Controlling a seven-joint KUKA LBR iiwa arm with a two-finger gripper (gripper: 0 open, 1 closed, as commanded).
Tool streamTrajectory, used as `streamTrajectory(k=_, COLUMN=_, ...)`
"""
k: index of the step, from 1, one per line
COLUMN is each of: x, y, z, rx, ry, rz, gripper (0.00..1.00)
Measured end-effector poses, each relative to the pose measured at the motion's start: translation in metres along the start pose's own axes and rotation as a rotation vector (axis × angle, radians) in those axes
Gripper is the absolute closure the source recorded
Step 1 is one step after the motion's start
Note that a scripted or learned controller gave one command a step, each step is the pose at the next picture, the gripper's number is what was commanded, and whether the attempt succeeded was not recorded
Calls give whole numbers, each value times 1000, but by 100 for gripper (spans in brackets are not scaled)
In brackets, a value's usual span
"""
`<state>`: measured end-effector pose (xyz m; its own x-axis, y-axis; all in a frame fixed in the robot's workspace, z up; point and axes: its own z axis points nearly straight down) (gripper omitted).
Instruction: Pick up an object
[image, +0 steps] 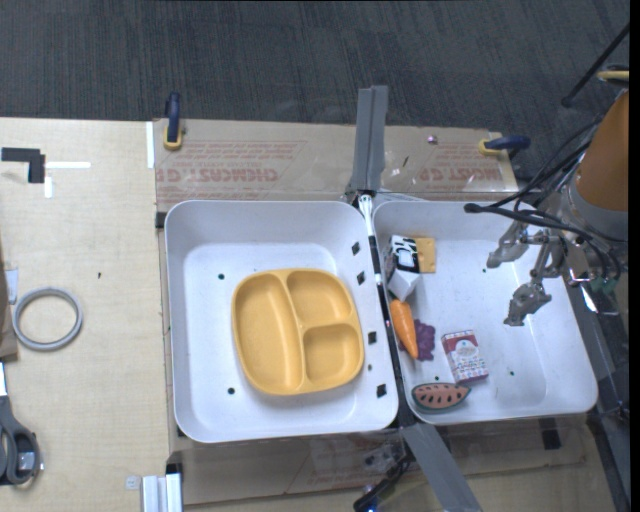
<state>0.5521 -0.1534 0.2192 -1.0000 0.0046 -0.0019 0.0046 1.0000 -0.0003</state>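
My gripper (505, 290) hangs over the right bin (560, 395), right of its middle, with the grey arm and orange band behind it at the right edge. Its two metal fingers (526, 301) stand apart, open, with nothing between them. Left of it, along the bin's left side, lie a black-and-white carton (403, 253), a yellow block (426, 255), an orange carrot (403, 328) and a purple piece (425, 341). A small red box (466, 357) and a watermelon slice (441, 396) lie nearer the front. The gripper touches none of them.
The left bin (190, 300) holds a yellow divided plate (297, 330). A grey divider bar (368, 140) runs between the bins. On the bench at left lie a grey ring (45, 318) and scissors (18, 450). Black cables (530, 205) trail near the arm.
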Motion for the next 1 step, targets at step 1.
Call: streamTrajectory(k=1, x=-16, y=43, z=107, rx=0, ry=2, rz=176, gripper=0)
